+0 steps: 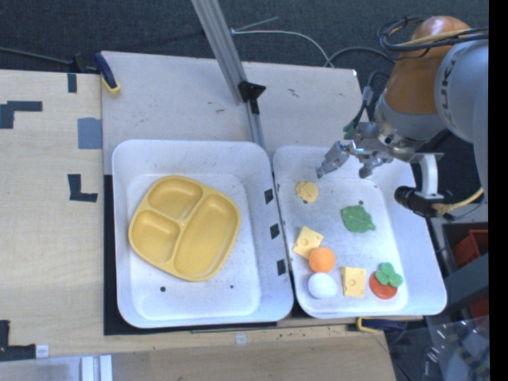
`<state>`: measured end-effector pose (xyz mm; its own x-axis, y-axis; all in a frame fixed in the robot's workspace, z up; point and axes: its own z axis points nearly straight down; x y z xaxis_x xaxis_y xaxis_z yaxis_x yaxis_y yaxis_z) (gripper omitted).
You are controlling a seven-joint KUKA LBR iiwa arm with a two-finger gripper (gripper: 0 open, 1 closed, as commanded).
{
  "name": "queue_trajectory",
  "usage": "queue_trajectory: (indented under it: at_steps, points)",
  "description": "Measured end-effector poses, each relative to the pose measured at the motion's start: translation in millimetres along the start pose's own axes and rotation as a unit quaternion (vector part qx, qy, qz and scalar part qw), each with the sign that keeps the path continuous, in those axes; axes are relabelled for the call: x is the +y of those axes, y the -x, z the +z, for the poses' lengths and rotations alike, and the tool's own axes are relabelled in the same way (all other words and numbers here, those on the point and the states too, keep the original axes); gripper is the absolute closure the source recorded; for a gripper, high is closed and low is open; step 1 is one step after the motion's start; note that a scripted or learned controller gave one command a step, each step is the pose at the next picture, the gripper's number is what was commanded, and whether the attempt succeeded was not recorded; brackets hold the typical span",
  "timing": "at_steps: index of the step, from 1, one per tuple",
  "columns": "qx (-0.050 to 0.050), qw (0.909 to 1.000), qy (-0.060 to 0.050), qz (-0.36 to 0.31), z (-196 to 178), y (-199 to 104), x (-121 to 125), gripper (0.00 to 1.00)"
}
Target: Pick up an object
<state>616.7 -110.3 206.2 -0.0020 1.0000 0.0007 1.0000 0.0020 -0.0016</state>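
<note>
Hovering gripper point(348, 165): fingers spread, holding nothing.
Yellow piece point(307, 190): just below-left of fingertips.
Green leaf point(357, 218): below, apart.

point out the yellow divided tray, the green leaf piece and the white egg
yellow divided tray point(184, 227): camera view, on the ridge between its compartments
green leaf piece point(357, 218): camera view, on its middle
white egg point(322, 285): camera view, on its top
</note>
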Motion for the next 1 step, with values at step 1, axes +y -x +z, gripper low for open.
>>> queue_trajectory:
  at_steps: [1]
  points:
    - [-0.002,1.0000,-0.002,0.002,118.6,56.7,-27.1,0.00]
